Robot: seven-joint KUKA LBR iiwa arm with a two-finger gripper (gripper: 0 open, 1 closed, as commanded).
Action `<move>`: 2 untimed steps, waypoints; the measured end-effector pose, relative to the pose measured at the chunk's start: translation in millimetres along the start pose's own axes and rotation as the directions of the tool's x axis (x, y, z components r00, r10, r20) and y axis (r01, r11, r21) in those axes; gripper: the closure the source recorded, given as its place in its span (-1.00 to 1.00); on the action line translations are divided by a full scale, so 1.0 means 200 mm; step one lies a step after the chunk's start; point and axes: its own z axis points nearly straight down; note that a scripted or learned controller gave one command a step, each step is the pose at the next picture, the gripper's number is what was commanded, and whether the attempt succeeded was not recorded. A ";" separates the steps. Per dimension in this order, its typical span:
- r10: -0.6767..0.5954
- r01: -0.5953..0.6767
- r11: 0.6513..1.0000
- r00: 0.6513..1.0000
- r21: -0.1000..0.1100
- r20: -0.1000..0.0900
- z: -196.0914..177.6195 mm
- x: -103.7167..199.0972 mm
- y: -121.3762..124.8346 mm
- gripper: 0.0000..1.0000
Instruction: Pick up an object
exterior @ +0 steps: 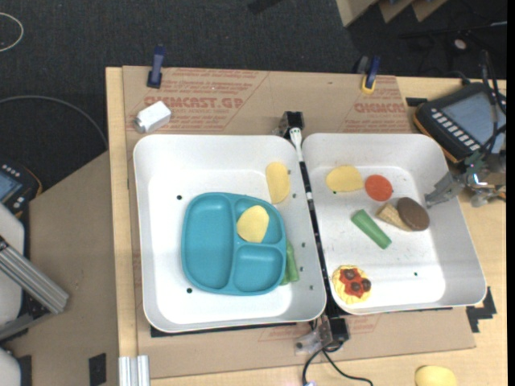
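In the right bin (426,284) lie a yellow piece (344,178), a red tomato (379,187), a brown and tan piece (405,214), a green stick (371,228) and a small pizza slice (352,283) at the front rim. The left bin (157,215) holds a teal divided plate (213,244) with a yellow lemon-like piece (253,223) on it. Another yellow piece (278,182) lies behind the plate, and a thin green piece (290,264) rests along its right side. My gripper (444,190) is low at the right bin's right rim, just right of the brown piece, with nothing seen in it.
A black clip (293,123) sits at the back where the bins meet. A white block (153,117) lies on the cardboard at the back left. Blue clamps (156,64) (369,72) hold the board's far edge. A dark tablet (459,123) rests at the back right.
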 end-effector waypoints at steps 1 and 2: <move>0.000 0.000 1.000 1.000 -0.002 0.003 0.11 -0.12 0.13 -1.00; -0.003 0.003 1.000 1.000 0.008 -0.004 0.57 -0.12 0.30 -1.00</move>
